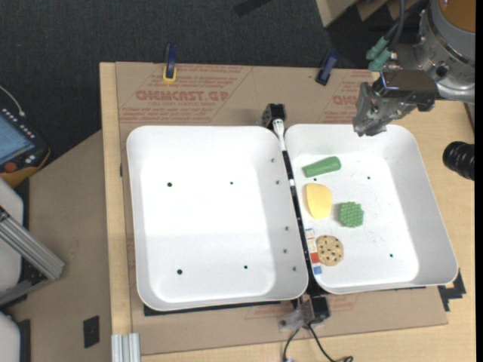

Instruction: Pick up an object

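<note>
The brown board (pixel 226 89) with red printing covers the bench under everything, held at its far edge by a yellow-and-blue clamp (pixel 170 65) and a blue clamp (pixel 327 66).

On it sit the two white bins side by side. The left bin (pixel 207 213) shows its bare floor with a few dark dots. The right bin (pixel 392 217) holds all four objects, gathered in its left half, near the wall shared with the other bin.

The arm (pixel 449 21) comes in from the upper right corner, its thick grey wrist tilted down and to the left, with cables and a green plug running along it. It ends at the gripper (pixel 370 123), which hangs above the far edge of the right bin, pointing down. Its tip is a dark blurred mass, so whether it is parted or closed cannot be told. Nothing is seen held in it, and it is well apart from the objects.

Of the objects, the yellow piece (pixel 318 200) lies near the middle of the bin's left side. The green bar (pixel 321 167) lies just beyond it, tilted slightly. The round green knobbly piece (pixel 350 214) sits just to the right of the yellow one. The cookie (pixel 328 249), tan with dark chips, lies nearest the front, beside the shared wall.
</note>
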Motion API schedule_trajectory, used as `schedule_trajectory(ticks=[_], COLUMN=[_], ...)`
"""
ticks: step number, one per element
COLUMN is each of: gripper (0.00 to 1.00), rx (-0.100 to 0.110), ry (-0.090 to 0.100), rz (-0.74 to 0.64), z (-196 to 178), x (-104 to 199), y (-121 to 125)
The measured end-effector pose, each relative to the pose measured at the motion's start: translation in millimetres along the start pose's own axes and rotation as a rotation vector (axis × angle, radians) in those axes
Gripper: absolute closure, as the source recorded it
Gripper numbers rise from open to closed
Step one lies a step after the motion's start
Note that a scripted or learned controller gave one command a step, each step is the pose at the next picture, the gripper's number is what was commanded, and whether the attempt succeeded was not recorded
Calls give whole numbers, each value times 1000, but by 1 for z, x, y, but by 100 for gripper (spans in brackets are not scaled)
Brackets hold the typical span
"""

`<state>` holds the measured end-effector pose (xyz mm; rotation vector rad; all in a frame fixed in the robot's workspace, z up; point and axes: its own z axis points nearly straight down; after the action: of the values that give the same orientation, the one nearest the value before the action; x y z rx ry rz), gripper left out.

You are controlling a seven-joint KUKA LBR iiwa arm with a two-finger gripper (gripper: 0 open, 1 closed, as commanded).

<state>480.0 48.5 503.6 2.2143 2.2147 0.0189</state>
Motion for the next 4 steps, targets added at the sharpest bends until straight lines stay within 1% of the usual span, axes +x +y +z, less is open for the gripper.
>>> schedule_trajectory(ticks=[1, 2, 3, 4], gripper=[100, 100, 100, 100], rx=[27, 4, 23, 10], ry=[-3, 2, -3, -1], rz=[-3, -5, -4, 1], z=[103, 12, 65, 33], x=[36, 75, 107, 101], y=[-3, 0, -2, 17])
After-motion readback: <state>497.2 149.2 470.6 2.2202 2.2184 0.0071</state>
